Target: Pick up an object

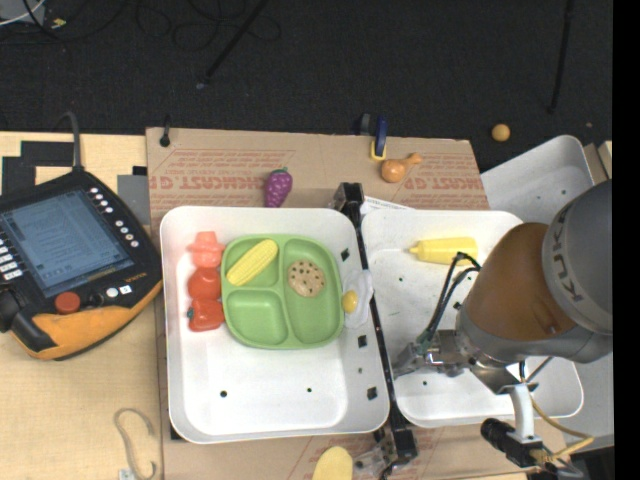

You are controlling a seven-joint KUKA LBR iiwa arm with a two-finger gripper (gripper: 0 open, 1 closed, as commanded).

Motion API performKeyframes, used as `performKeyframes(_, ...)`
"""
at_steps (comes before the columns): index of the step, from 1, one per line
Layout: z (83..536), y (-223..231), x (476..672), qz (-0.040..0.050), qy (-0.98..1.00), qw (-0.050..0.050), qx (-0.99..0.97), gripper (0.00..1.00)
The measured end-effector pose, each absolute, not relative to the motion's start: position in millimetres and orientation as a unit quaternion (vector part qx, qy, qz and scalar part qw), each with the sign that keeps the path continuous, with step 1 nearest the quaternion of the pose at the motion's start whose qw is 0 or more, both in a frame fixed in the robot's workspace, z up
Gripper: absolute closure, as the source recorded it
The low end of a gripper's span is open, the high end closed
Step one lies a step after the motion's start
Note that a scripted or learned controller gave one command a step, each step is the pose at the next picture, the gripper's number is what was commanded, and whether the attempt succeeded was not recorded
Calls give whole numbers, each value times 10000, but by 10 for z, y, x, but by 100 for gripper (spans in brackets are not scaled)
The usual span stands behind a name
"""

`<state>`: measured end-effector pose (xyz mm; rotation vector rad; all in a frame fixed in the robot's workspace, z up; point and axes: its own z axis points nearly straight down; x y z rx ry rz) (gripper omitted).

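Note:
In the right bin [545, 408], my gripper [420, 356] hangs low over the left part of the floor, under the grey and orange wrist [520, 288]. A yellow bottle [445, 250] lies near that bin's far edge, apart from the gripper. The left bin [260, 398] holds a green divided plate [285, 293] carrying a yellow corn cob [250, 261] and a cookie [306, 278]. A red figure [205, 283] lies left of the plate. A small yellow piece [351, 301] sits at the left bin's right wall.
A purple grape bunch [278, 185] and an orange pear-shaped toy [397, 168] lie on the cardboard behind the bins. A teach pendant [70, 258] rests at the left. A yellow object [333, 463] sits in front of the bins.

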<state>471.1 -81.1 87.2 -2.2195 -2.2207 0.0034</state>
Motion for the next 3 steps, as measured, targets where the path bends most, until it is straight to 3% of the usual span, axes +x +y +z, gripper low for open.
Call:
performKeyframes(1, 980, -826, 4712, 4, -7045, 15, -7097, 100)
performKeyframes(2, 1475, -813, 4815, -5, -7068, -4, -7074, 100)
performKeyframes(3, 2046, -906, 4778, -7, -7067, -10, -7075, 100)
